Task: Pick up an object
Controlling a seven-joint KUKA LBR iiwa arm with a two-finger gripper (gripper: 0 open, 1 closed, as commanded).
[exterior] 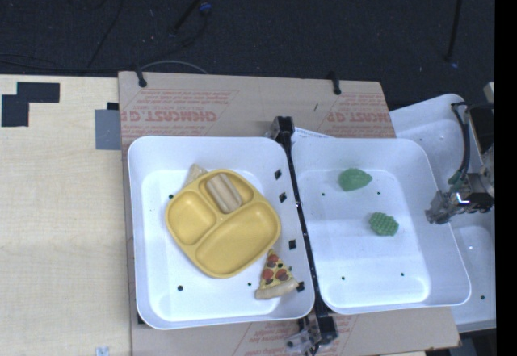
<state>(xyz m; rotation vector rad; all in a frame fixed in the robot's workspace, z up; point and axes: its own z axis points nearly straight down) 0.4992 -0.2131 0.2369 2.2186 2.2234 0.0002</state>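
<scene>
So the tool (454,205) sits just off the right bin's (436,185) right edge, and honestly I can't tell if it's open or closed, it's small and blurry there. The nearest grabs are two green lumps (384,224) (355,179) to its left. The yellow plate (222,225) and pizza slice (275,275) are in the left bin (153,185), way further left.

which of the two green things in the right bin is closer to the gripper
The lower green piece, the darker, bumpy one. It lies closer to the gripper at the bin's right edge than the paler, smoother green piece above it.
</scene>
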